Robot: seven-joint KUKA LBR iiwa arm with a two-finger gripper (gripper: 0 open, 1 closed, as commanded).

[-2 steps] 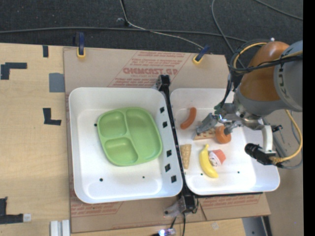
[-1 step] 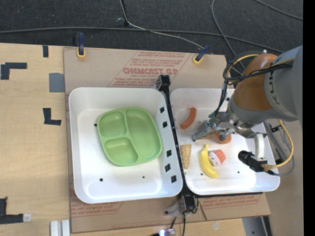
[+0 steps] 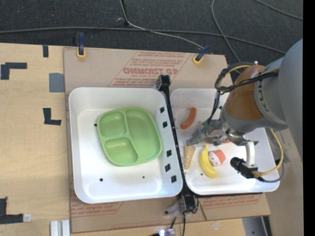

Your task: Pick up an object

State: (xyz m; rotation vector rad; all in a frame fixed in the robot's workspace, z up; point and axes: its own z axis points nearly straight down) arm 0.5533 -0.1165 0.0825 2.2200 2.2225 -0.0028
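Item, tabletop point(image 3: 29, 146): pale wood, carrying a cardboard sheet point(image 3: 147, 68) under two shallow white bins. Item, arm point(image 3: 256, 100): grey with orange band, reaching in from the right and hanging low over the right bin point(image 3: 263, 183). Item, left bin point(image 3: 83, 181): held one green divided plate point(image 3: 129, 135), lying flat, well apart from the arm. Item, hand point(image 3: 206, 134): sat just above the right bin's middle, near the cluster of small goods; whether released or clenched could not be told from this angle, and nothing was seen between its tips. Item, banana point(image 3: 207, 162): yellow, just below the hand, touching or nearly touching a small red-and-white object point(image 3: 216, 157). Item, sausage point(image 3: 188, 117): orange-red, above-left of the hand, lying alone. Item, cone-like tan piece point(image 3: 189, 156): beside the divider. Risk, as judged: crowded goods might cause a closing hand to nudge the banana aside or pinch two at once; the curved banana might slip; a low descent might strike the bin floor.
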